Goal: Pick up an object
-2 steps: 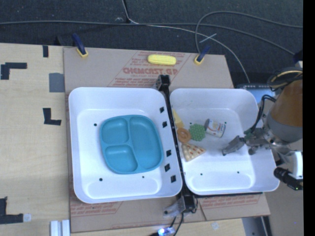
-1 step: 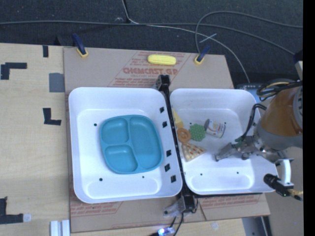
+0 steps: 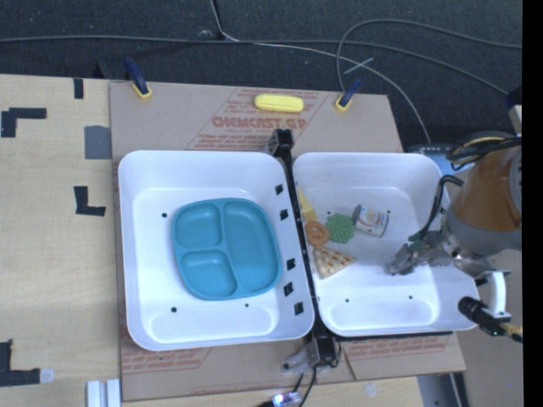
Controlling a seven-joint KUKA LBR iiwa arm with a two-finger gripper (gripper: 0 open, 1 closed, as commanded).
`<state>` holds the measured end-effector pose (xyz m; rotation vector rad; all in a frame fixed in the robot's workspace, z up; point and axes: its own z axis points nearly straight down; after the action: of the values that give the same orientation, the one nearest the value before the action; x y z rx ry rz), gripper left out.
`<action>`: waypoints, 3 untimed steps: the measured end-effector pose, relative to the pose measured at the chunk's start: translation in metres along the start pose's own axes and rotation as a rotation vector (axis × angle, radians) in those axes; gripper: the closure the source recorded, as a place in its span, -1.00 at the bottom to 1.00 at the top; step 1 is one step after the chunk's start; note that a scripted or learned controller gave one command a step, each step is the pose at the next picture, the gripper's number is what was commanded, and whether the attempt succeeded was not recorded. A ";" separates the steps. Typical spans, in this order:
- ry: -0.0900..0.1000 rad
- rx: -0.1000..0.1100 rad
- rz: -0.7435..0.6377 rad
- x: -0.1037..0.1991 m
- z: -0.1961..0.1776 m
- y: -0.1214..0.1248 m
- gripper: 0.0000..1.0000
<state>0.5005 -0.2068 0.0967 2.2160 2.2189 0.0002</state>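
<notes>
In the right bin (image 3: 373, 308) lie a small white can (image 3: 371, 220) on its side, a green round toy (image 3: 340, 227), an orange ring-shaped piece (image 3: 316, 232) and a tan waffle-like piece (image 3: 332, 262). A yellow strip (image 3: 302, 202) lies by the bin's left wall. My gripper (image 3: 402, 264) reaches in from the right and sits low over the bin floor, right of the can and apart from it. Nothing shows between its fingers.
The left bin (image 3: 144, 312) holds a blue divided plate (image 3: 226, 248). A yellow corn-like object (image 3: 278, 103) lies on the cardboard sheet behind the bins. Two clamps (image 3: 137, 80) hold the sheet's back edge, and cables cross the dark floor behind.
</notes>
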 end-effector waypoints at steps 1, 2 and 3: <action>0.003 0.002 0.000 0.003 -0.044 -0.003 1.00; 0.001 -0.001 0.000 -0.005 -0.104 -0.002 1.00; 0.001 -0.001 0.000 -0.012 -0.157 0.007 1.00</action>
<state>0.5071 -0.2184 0.2541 2.2158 2.2191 0.0022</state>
